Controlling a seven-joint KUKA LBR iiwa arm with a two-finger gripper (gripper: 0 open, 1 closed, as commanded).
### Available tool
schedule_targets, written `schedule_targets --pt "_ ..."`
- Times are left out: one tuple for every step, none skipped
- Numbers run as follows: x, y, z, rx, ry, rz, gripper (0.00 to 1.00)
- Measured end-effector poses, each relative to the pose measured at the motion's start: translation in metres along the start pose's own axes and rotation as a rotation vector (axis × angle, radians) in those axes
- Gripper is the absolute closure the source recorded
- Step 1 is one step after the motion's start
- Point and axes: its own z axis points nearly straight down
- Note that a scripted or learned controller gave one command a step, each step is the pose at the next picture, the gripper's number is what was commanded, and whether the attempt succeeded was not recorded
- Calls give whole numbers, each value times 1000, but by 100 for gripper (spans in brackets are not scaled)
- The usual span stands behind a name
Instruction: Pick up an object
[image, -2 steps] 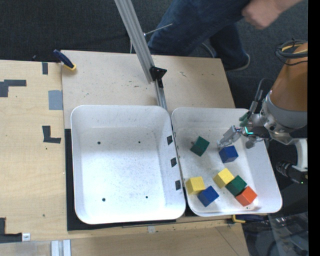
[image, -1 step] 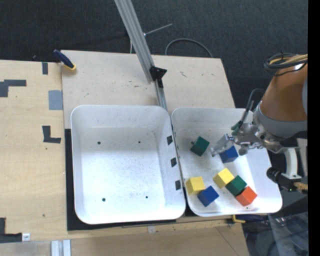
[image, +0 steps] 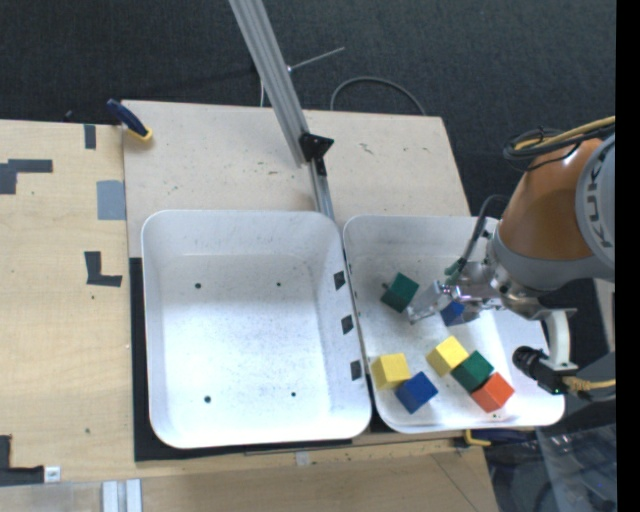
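Gripper (image: 447, 300) low in right bin (image: 420, 232), centre-right of frame, fingers clenched on small blue cube (image: 453, 313). Green cube (image: 400, 292) just left of it. Lower down: two yellow cubes (image: 390, 369) (image: 447, 354), blue cube (image: 416, 391), green block (image: 472, 369), orange block (image: 492, 392). Left bin (image: 160, 235) alongside.

Robot arm (image: 560, 230): rounded grey casing with a broad glossy orange band (image: 545, 205) above the wrist and dark lettering partly visible on the grey shell. Thin yellow and black cables (image: 545, 138) loop over the top. Small metallic gripper (image: 452, 298) at the wrist.
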Motion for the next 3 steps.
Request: schedule_targets --pt "0 -2 44 1 0 0 0" --pt "1 -1 32 -2 1 -2 100" --pt "8 7 -25 -11 -1 -2 100"
